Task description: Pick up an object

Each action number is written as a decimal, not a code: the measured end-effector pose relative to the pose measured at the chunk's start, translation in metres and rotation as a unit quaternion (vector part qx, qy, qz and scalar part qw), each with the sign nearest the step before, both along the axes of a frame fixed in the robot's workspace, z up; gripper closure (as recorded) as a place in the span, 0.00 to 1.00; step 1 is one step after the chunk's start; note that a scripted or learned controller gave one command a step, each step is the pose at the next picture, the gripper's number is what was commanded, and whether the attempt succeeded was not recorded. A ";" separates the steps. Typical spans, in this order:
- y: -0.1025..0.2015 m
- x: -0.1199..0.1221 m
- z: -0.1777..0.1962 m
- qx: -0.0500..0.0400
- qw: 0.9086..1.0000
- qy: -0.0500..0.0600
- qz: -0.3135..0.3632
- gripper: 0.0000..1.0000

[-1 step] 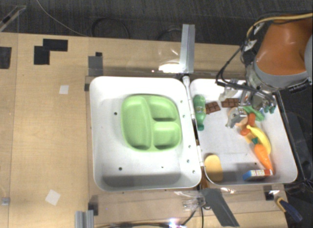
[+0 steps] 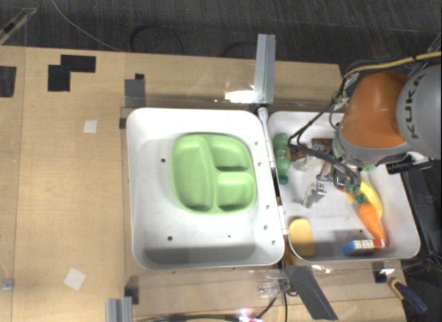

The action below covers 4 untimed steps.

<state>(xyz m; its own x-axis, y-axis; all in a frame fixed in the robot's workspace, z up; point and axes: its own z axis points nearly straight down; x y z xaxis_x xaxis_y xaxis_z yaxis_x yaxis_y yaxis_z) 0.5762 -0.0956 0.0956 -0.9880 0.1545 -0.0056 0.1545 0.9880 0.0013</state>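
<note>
While the grey arm with its orange band (image 2: 369, 110) leans over the right white plastic bin (image 2: 407, 238), the metal claw (image 2: 319, 191) hangs low above the bin floor, and whether it is wide or narrow I cannot tell. Just to its right lie a yellow banana (image 2: 366, 193) and an orange carrot (image 2: 373, 222); a round yellow object (image 2: 301, 231) sits below it, a green bottle (image 2: 281, 155) up to its left. Farther left, a green divided plate (image 2: 210, 172) rests in the left white bin (image 2: 148, 196) on the wooden desk (image 2: 62, 196).
</note>
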 end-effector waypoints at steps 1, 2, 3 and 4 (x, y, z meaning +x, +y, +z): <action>-0.064 -0.028 0.006 -0.001 0.999 -0.001 -0.032 0.00; -0.080 -0.071 -0.005 -0.002 1.000 -0.006 -0.027 0.00; -0.096 -0.083 -0.005 -0.002 1.000 -0.007 -0.003 0.00; -0.056 -0.074 -0.005 -0.002 1.000 -0.007 -0.011 0.00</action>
